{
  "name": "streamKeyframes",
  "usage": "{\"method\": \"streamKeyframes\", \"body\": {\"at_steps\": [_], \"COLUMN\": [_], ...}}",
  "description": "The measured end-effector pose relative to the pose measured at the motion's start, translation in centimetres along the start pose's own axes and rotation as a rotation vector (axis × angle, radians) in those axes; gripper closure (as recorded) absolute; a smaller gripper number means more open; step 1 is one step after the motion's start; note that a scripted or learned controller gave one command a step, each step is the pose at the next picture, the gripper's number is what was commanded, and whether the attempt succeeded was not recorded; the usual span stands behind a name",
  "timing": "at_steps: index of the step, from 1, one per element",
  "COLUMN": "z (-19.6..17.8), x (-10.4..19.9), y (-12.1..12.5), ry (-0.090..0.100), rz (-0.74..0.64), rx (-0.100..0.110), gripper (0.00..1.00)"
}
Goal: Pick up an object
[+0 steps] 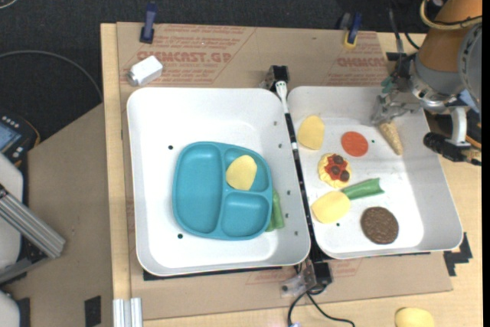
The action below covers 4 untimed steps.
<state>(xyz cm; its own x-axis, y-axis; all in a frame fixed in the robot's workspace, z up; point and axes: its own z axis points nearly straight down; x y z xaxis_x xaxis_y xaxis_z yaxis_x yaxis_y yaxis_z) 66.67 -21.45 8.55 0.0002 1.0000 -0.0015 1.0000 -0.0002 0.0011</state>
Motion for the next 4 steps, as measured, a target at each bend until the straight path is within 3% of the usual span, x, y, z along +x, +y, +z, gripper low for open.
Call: {"method": "streamKeyframes", "body": {"at_steps": [4], "z": [0.02], "x": [0.21], "y": [0.01], "ry": [0.0], "rz": [0.0], "rx": [-0.001], "gripper": [1.0]}}
